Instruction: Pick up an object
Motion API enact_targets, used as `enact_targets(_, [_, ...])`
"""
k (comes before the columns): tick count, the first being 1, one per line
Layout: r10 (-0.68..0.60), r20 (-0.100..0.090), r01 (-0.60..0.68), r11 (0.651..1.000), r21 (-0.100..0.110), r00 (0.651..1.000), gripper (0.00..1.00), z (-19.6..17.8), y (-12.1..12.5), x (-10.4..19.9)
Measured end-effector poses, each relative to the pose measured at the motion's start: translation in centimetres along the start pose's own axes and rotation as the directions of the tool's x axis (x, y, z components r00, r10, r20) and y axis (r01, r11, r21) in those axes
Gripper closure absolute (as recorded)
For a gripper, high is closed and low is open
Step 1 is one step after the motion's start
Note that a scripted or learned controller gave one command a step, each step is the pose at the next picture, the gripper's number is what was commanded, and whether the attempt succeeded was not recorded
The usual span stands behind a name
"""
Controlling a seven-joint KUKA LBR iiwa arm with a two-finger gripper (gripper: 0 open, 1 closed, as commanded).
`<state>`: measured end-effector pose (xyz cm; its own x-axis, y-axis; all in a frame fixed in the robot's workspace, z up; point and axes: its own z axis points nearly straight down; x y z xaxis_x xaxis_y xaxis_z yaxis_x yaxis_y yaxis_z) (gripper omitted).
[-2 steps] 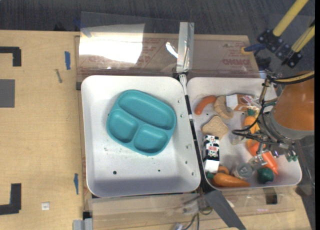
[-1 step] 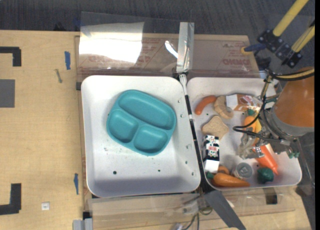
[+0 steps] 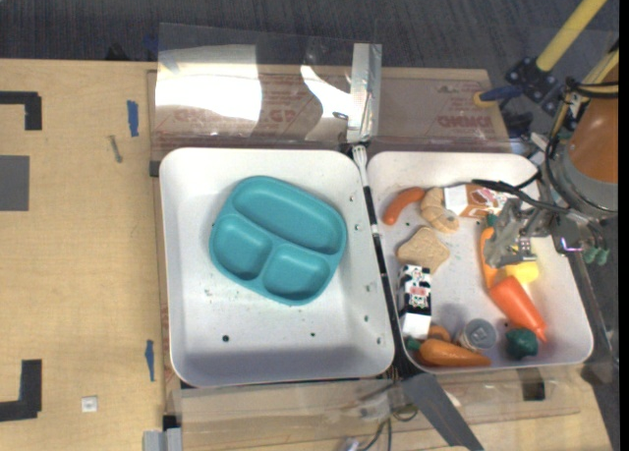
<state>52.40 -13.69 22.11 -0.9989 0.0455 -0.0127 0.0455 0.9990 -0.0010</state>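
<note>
The left shallow white bin point(image 3: 187, 341) holds a teal plastic plate with three compartments point(image 3: 279, 238), lying a little tilted toward the upper part of the bin. The right shallow white bin point(image 3: 565, 341) holds a clutter of toy food: an orange sausage-like piece point(image 3: 401, 204), two tan bread-like pieces point(image 3: 428, 233), a black-and-white patterned block point(image 3: 417, 292), an orange carrot at the front wall point(image 3: 452, 352), a grey round cap point(image 3: 481, 333), a dark green lump point(image 3: 522, 343), and a larger orange carrot point(image 3: 519, 306) touching a yellow piece point(image 3: 522, 271). The metal jaws point(image 3: 506, 239) are down in this bin above the yellow piece; wires and their own body blur them, so I cannot tell whether they are open or closed. The grey arm with its orange band point(image 3: 600, 149) is cut off at the right
</note>
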Motion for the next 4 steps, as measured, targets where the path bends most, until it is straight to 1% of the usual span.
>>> enact_targets(1, [0.001, -0.006, -0.001, 1.000, -0.001, 1.000, 0.00, 0.3, 0.0, 0.1])
enact_targets(2, [0.134, 0.002, -0.134, 0.991, 0.001, 0.991, 0.00, 13.2, -1.0, -0.3])
enact_targets(3, [0.132, 0.013, -0.132, 0.991, 0.002, 0.991, 1.00, 11.9, -1.0, -0.7])
enact_targets(4, [0.131, 0.012, -0.131, 0.991, 0.002, 0.991, 0.00, 12.0, -0.9, -0.7])
